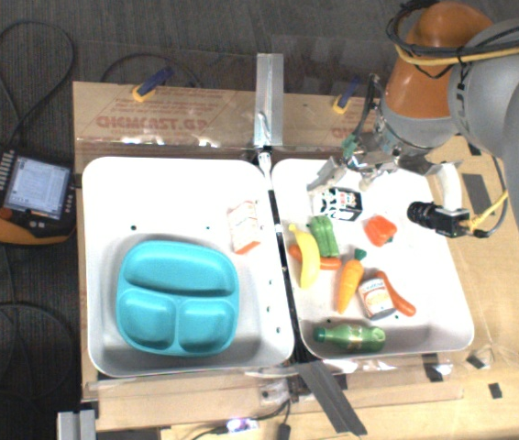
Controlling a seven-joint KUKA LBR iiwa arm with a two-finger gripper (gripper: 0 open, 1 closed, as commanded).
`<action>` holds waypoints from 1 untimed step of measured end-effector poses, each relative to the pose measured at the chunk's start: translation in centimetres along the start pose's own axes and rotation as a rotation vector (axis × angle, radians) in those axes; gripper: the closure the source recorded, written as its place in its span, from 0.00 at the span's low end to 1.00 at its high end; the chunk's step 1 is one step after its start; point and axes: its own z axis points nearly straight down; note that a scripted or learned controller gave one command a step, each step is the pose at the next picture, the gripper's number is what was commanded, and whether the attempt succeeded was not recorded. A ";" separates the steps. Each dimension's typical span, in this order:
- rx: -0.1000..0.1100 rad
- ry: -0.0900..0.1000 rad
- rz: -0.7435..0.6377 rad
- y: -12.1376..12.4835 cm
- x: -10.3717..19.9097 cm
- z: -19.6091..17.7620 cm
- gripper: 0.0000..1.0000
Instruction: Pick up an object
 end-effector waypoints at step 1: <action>-0.003 0.000 -0.373 -3.2 -2.1 12.2 0.00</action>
